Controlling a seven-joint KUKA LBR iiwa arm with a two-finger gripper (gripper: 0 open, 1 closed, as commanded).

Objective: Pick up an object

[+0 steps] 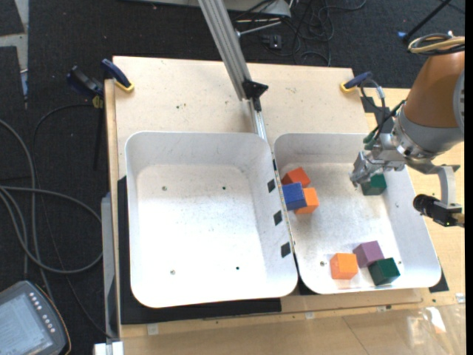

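Two white bins on table [192, 87]. Tool [365, 174] low in right bin [414, 228], touching a green block [374, 184]; can't tell if it's pinching it or spread.

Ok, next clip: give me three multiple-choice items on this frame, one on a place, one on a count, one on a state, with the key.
1. Where are the blocks?
A. All in the right bin
B. All in the left bin
C. Split between both bins

2. How many orange blocks are there?
A. One
B. Three
C. Five

3. What is at the gripper's tip?
A. A purple block
B. A green block
C. A blue block

Key:
1. A: the blue block, the purple block and the rest all lie in the right bin.
2. B: two orange blocks flank the blue one, a third sits near the front.
3. B: a green block shows at the gripper; whether it is gripped is unclear.
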